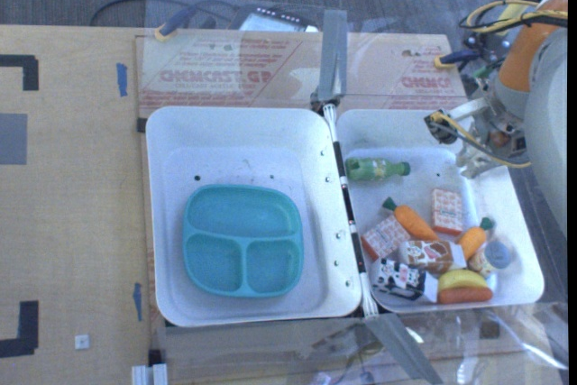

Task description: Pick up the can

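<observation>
White plastic forms the right bin (527, 221), my landmark. At its near right corner lies the can (495, 256), blue top showing, pressed among toy food: a carrot (416, 222) to its left, a banana (464, 279) just in front. A green bottle (377, 168) lies on its side near the bin's far wall. Above the bin's far right edge hangs the tool (464, 144); whether it is wide or narrow I cannot tell. Left of the bin, a teal divided tray (242, 241) sits in the neighbouring bin (171, 149).
</observation>
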Available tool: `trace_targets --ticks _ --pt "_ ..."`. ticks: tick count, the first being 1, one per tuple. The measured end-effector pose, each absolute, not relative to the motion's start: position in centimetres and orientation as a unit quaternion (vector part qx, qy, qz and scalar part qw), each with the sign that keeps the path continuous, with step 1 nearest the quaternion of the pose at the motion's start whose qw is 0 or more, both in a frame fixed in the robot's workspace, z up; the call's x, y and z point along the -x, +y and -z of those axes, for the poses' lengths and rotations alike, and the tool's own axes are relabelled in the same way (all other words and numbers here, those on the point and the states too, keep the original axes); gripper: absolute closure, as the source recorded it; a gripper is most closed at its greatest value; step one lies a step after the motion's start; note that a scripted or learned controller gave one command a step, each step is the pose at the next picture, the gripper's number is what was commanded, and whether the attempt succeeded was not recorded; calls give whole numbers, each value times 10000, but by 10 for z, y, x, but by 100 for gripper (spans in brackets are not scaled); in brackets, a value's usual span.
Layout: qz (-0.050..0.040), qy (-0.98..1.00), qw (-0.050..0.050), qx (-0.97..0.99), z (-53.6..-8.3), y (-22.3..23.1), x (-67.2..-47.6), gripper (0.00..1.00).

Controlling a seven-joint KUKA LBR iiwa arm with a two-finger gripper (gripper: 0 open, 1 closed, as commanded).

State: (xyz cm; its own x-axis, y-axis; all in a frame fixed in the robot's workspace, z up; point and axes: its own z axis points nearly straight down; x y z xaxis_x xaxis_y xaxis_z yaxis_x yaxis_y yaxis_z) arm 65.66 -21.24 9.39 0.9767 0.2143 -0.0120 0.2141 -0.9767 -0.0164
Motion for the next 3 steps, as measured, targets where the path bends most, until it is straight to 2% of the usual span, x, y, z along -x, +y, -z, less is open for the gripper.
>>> trace_targets --ticks 1,2,3 --pt "-1 -1024 2 9947 -203 -222 -659 100" --pt "0 -1051 -3 9945 -214 -220 -660 100" --pt "-3 -1017 15 9948 -225 -138 -657 100"
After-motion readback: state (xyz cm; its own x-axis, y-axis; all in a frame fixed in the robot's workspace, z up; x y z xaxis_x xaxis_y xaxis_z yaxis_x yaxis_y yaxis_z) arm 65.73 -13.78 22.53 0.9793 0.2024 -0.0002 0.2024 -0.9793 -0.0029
